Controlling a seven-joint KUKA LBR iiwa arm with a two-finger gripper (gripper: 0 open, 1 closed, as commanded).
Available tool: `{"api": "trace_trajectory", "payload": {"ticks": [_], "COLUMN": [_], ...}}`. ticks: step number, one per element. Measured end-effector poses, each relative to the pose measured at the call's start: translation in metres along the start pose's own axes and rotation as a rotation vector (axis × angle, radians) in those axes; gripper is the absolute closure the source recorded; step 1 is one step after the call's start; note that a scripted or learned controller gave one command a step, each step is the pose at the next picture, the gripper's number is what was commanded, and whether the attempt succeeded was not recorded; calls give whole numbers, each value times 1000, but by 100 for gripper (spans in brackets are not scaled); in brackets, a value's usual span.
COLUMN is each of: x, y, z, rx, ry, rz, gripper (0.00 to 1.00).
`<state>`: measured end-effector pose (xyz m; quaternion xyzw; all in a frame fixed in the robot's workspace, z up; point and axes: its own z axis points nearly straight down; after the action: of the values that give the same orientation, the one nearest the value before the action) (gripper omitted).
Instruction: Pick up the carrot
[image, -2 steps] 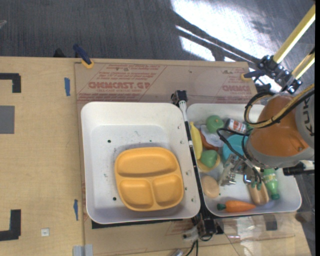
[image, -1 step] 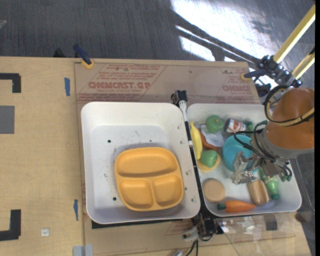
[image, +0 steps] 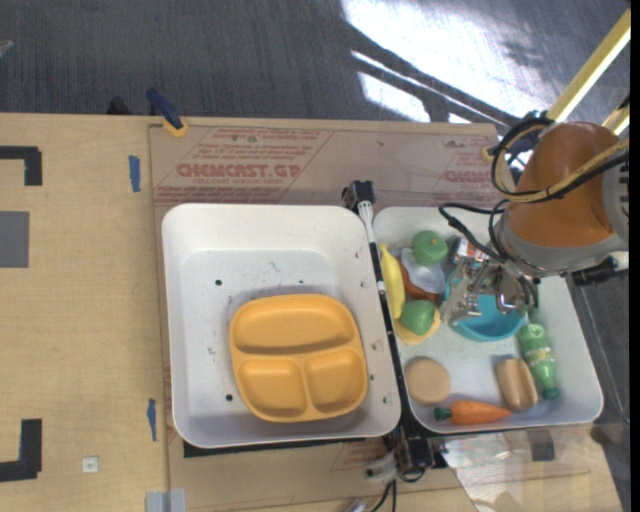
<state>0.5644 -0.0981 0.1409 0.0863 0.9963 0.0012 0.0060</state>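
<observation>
The orange carrot (image: 472, 411) with a green tip lies along the near wall of the right bin (image: 585, 385), pointing right. My gripper (image: 487, 287) hangs over the blue bowl (image: 492, 322) in the middle of that bin, well behind the carrot and apart from it. The grey arm with its orange band (image: 560, 185) comes in from the right.
Around the carrot are a tan round bun (image: 428, 379), a hot dog bun (image: 516, 383) and a green bottle (image: 540, 358). A banana (image: 392, 283), a green fruit (image: 418, 317) and another green piece (image: 430, 246) lie on the left side. The left bin (image: 190, 300) holds a yellow divided tray (image: 298, 355).
</observation>
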Motion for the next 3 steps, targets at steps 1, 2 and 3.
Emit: {"api": "trace_trajectory", "payload": {"ticks": [1, 2, 3], "x": [-37, 5, -22], "y": [-42, 2, -45], "z": [46, 49, 50], "rx": [2, 3, 2], "ry": [5, -5, -8], "rz": [78, 130, -359], "gripper": [100, 100, 100]}}
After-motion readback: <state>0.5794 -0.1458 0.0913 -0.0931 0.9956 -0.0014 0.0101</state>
